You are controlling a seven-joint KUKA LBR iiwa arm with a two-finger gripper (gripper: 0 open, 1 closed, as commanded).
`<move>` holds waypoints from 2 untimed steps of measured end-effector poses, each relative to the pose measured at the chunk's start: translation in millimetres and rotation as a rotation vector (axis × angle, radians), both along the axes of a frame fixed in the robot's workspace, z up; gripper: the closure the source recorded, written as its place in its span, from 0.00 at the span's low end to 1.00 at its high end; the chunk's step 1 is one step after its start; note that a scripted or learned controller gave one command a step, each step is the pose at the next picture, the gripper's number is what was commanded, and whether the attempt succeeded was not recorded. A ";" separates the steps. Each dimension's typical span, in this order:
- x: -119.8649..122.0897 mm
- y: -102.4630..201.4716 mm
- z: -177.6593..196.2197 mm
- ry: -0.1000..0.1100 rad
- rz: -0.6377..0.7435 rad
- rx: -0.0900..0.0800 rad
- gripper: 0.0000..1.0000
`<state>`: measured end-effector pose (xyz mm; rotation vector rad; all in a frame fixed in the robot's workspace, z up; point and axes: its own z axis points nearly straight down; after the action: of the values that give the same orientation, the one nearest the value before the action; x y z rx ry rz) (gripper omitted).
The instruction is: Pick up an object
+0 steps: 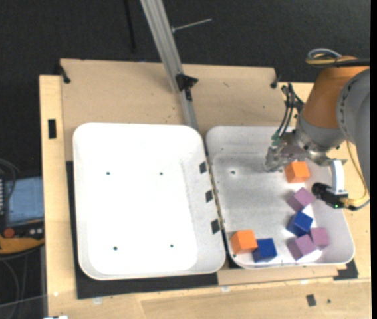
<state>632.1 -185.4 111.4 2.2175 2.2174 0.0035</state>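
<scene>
1. Nearest the front rim of the right bin (241, 145) sit an orange cube (244, 240) and a blue cube (264, 250), touching each other.
2. Further right along the front are two purple blocks (302, 246) (319, 236), close together.
3. A little further back lie another blue cube (300, 222) and a purple one (302, 199).
4. Beyond those, a second orange cube (297, 171) rests just beside the gripper (278, 157).
5. The gripper hangs low over the bin floor; whether it is spread or pressed together, I cannot tell.
6. The left bin (138, 198) lies alongside.
</scene>
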 end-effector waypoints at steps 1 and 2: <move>4.0 -9.2 48.8 -0.001 -0.004 0.000 1.00; 5.5 -10.8 103.8 -0.002 0.003 0.000 1.00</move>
<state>637.6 -196.2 215.2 2.2135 2.2194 0.0054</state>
